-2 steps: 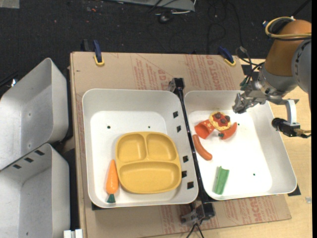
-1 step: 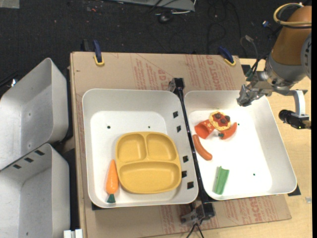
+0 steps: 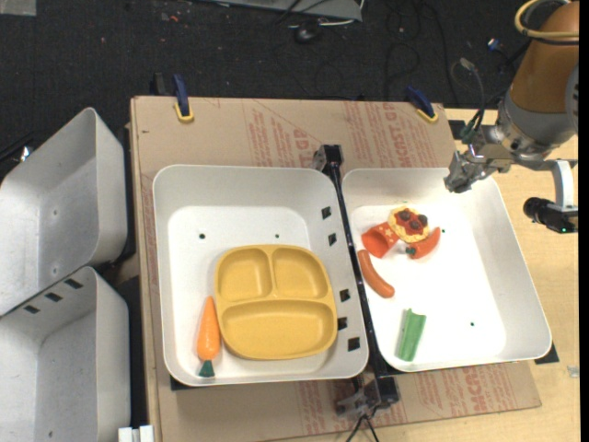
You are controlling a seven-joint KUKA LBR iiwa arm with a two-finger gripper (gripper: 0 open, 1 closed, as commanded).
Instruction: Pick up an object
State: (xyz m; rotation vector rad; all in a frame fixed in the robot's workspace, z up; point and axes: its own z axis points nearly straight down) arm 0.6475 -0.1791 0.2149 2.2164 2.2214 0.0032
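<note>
Nearest the bench's front edge, in the left bin (image 3: pixel 175 274), a toy carrot (image 3: pixel 209 334) lies lengthwise with its green tip toward the front, right alongside the left edge of a yellow divided plate (image 3: pixel 276 302). The plate has two small compartments at the back and one long one at the front, and it takes up most of that bin's floor.

Over in the right bin (image 3: pixel 515 274), closest to the front, a green block-like piece (image 3: pixel 409 334) lies slightly slanted. A little further back and to the left is a toy sausage (image 3: pixel 375 273), reddish-orange, lying on a diagonal near the divider between the bins. Just behind it sits a small cluster: a red piece (image 3: pixel 377 239), a toy pizza slice (image 3: pixel 409 222) with dark spots on top, and a curved red bit (image 3: pixel 424 245) at its right, all touching or nearly so.

Further back still, the gripper (image 3: pixel 460 179) hangs at the right bin's rear rim, near its back right corner, well apart from the cluster of toys. It is dark and small from here; I cannot tell how its tips stand, and nothing is seen in its grasp. Above it the grey wrist leads up to the orange band (image 3: pixel 546 53) at the top right.
</note>
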